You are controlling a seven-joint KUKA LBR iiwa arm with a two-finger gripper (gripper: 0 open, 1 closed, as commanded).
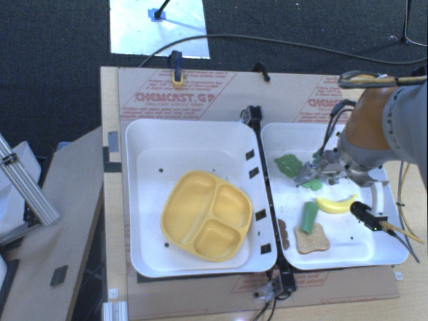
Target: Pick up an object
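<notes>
One metal gripper (309, 175), down low inside the right-hand shallow white bin (294, 131), a little left of that bin's middle. Clenched or released: cannot tell from this slant. Carried by the grey arm with orange band (394, 126), reaching in over the bin's right wall.

Just left of the gripper, touching or nearly so: flat dark-green leaf-shaped piece (288, 164), close to the bin's left wall, on the far half. At the gripper's near side: small bright-green rounded lump (313, 184), partly covered; contact not clear.

Nearer the front wall: small yellow curved banana (336, 205), lying across the bin's middle, apart from the gripper. Beside the banana's left end: stubby green cylinder (308, 217), lying slantwise, lower end touching or overlapping a tan toast-shaped slice (312, 241). Slice flat, near the bin's front wall. Left of the slice, toward the front-left corner: small brown biscuit-like strip (283, 234), detail too fine to make out.

Across the two adjoining walls: left-hand shallow white bin (167, 146), holding one pale-yellow plastic tray with three compartments (207, 215). Tray turned at an angle, in the front-right part of that bin.

Both bins side by side on the pale bench top (200, 85), red lettering along its far edge.
</notes>
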